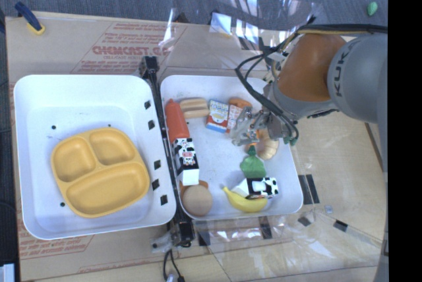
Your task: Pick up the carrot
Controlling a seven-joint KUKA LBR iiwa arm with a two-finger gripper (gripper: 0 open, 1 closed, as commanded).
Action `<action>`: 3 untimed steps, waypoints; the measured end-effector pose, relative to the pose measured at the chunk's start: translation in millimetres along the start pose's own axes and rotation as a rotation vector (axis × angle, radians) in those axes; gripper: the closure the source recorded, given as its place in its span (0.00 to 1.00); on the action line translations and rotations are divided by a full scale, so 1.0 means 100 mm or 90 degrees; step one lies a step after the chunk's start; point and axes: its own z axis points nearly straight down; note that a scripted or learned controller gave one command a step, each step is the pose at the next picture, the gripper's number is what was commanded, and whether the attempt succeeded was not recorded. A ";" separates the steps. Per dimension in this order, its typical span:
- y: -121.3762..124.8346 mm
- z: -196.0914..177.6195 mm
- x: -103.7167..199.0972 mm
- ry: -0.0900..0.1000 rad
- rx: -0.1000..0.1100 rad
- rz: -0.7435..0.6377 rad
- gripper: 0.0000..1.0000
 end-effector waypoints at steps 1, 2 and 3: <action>-0.03 -0.20 0.67 0.013 -0.002 0.054 1.00; 0.16 -1.34 0.70 0.004 0.000 0.143 1.00; 0.47 -0.79 1.11 0.016 0.000 0.333 1.00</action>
